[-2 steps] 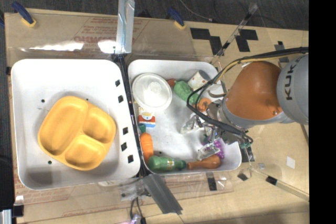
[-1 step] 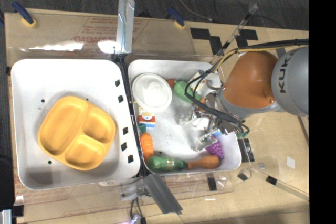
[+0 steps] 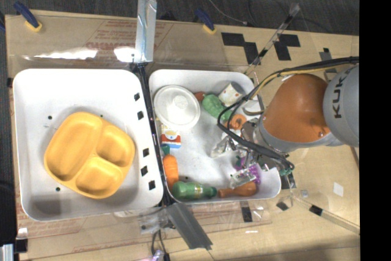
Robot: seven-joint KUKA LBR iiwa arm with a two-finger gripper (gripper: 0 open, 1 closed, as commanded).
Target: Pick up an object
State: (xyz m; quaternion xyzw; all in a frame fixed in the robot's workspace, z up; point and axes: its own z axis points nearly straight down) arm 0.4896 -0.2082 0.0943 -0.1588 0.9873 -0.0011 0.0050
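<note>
My gripper (image 3: 234,161) hangs low in the right bin (image 3: 201,79), below the arm's orange band (image 3: 296,108). It is over a purple object (image 3: 252,174) near the bin's right front corner. Around it lie a white round bowl (image 3: 177,106), a green object (image 3: 212,104), a white cup (image 3: 230,93), an orange ring (image 3: 236,122), a small red, white and blue carton (image 3: 171,141), an orange carrot (image 3: 170,169), a green bottle (image 3: 193,191) and a brown-orange piece (image 3: 242,191). The wrist and cables hide what lies directly under the gripper.
A yellow divided plate (image 3: 90,154) lies in the left bin (image 3: 30,88). A metal divider clamp (image 3: 145,30) stands between the bins at the back. Black cables (image 3: 269,79) loop over the right bin's far right corner.
</note>
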